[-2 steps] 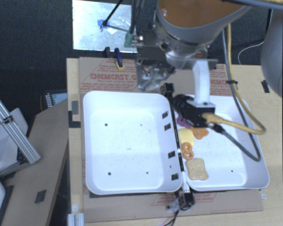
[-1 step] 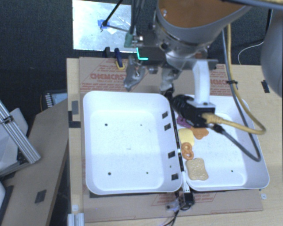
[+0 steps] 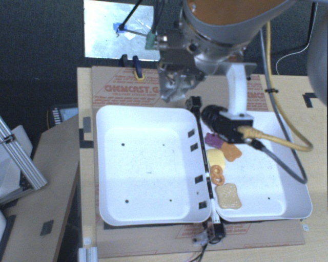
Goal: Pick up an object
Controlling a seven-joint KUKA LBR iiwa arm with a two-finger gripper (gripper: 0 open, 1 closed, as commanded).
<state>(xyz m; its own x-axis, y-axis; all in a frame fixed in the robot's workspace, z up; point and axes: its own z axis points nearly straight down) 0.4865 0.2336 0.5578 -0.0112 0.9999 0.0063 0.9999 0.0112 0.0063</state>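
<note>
Toast slice (image 3: 228,196) in right bin (image 3: 277,184), well apart from gripper (image 3: 177,89); its opening unclear

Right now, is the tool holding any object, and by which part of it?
Nothing seems held: the tool is blurred, with no object seen at it; the toy foods lie in the right bin.

Single fixed camera, high above the pale wooden desk (image 3: 87,174), looking down at a slant. Mid range: left shallow white plastic bin (image 3: 148,169) and right twin (image 3: 277,189) both in frame (grey orange-banded arm (image 3: 230,13) looms nearest the lens).
</note>
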